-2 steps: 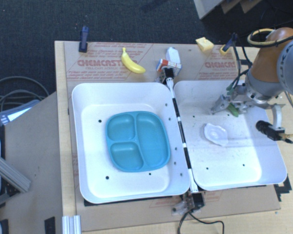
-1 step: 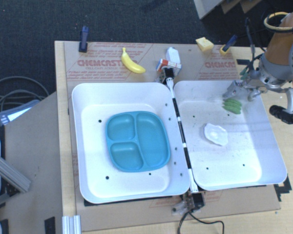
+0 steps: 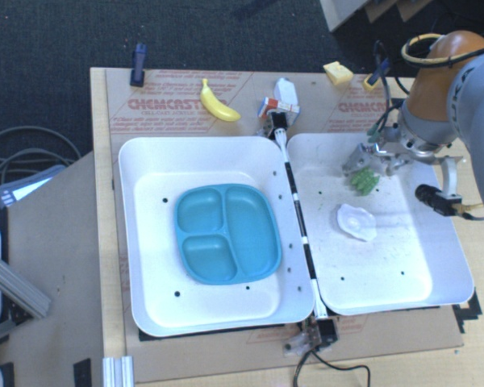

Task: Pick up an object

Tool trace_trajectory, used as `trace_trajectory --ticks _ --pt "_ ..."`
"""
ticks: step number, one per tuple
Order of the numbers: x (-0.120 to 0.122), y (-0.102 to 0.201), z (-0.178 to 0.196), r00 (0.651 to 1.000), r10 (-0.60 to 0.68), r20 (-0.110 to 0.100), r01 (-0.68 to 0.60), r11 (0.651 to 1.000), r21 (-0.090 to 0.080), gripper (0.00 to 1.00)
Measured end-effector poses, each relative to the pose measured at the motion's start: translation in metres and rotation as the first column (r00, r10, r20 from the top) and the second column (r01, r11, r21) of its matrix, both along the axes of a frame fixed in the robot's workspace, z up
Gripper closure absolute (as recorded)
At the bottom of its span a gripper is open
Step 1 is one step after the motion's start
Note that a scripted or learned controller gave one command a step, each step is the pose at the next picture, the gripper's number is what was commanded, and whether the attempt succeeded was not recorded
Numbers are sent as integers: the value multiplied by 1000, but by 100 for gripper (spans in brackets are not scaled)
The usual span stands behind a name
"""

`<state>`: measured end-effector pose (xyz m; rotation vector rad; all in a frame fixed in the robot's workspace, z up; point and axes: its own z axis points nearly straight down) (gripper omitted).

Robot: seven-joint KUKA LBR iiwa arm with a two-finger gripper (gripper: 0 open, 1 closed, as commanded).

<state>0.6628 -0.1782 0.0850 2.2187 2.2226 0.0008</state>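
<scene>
In the camera view the task looks partway through, at the approach or grasp stage: the gripper (image 3: 369, 161) is low in the right bin (image 3: 387, 280), at its far end, directly over a small green object (image 3: 364, 181) that touches or sits just under the metal tip. Whether the gripper is released, clenched, or grasping the green piece I cannot tell, so the pick cannot be counted as done; closing on the object and lifting it clear remain. The green object is small, lumpy and leafy-looking, perhaps toy broccoli, resting on the bin floor. Near it, toward the bin's middle, lies a crumpled white object (image 3: 356, 221), apart from the gripper. The left bin (image 3: 145, 216) holds a blue divided plate (image 3: 226, 234).
</scene>
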Motion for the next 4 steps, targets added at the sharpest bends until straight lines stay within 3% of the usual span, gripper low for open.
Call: trace_trajectory --ticks 1,2,3,4 --pt "-12 16 0 1000 -1 -2 1 1000 1 0" --pt "-11 16 10 1000 0 0 0 1000 0 100" --pt "2 55 14 1000 0 1 0 1000 0 100" --pt "-47 130 108 1000 -1 -1 1 1000 1 100"
